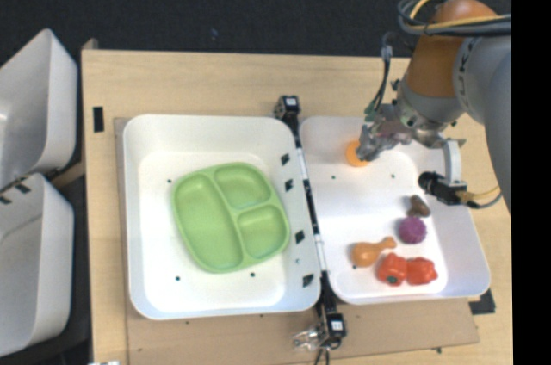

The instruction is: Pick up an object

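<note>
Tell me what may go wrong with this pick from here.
1. The small round orange object is half hidden under the gripper; being round, it may roll away.
2. It lies near the right white bin's back wall, so the gripper may bump that wall.

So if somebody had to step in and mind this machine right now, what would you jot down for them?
Gripper: low in the right bin, at its far end, right over a small orange object. Whether it grips the object can't be made out.
Other things in the right bin: brown piece, purple ball, orange gourd-shaped toy, red pepper-like toy, all near the bin's near right part.
Left bin: holds a green divided tray.
Done: arm lowered onto a target.
Left: confirm a grasp and lift.
</note>
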Available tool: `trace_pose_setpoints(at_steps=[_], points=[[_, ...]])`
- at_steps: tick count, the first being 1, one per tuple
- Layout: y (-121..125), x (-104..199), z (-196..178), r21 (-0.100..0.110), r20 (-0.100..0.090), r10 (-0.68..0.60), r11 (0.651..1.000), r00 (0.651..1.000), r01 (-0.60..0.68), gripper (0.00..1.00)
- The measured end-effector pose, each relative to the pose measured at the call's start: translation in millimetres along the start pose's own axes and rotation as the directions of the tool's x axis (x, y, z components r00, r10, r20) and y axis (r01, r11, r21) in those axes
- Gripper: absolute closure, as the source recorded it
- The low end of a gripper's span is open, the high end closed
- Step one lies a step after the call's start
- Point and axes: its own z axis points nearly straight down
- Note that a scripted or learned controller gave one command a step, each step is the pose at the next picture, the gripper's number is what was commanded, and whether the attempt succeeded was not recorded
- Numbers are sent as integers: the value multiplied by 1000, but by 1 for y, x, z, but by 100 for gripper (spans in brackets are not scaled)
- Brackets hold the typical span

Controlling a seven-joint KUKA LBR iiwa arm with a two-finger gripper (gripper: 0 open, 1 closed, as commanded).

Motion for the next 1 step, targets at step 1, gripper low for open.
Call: trace_pose_setpoints(at_steps=[1], points=[[6,-4,-44,0,-1,-4,1000,1000,4,100]])
